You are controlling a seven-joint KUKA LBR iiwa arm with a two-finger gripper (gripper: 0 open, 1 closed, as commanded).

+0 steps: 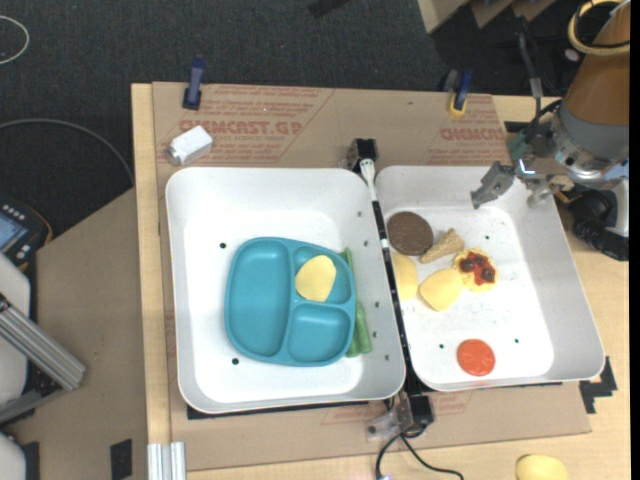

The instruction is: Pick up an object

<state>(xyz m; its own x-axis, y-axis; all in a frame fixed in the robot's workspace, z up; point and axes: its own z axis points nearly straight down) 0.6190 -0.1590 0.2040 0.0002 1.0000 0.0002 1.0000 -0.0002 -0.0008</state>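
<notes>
The gripper [513, 182] hangs over the right bin's [545, 268] far edge, fingers spread wide, holding nothing. The cookie [409, 232], yellow pieces [440, 289] and red disc [476, 357] lie below.

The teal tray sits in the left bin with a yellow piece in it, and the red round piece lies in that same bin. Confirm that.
One thing is wrong: the red round piece lies in the right bin, near its front edge. The camera view shows it. The teal tray does sit in the left bin with a yellow piece in it.
</notes>
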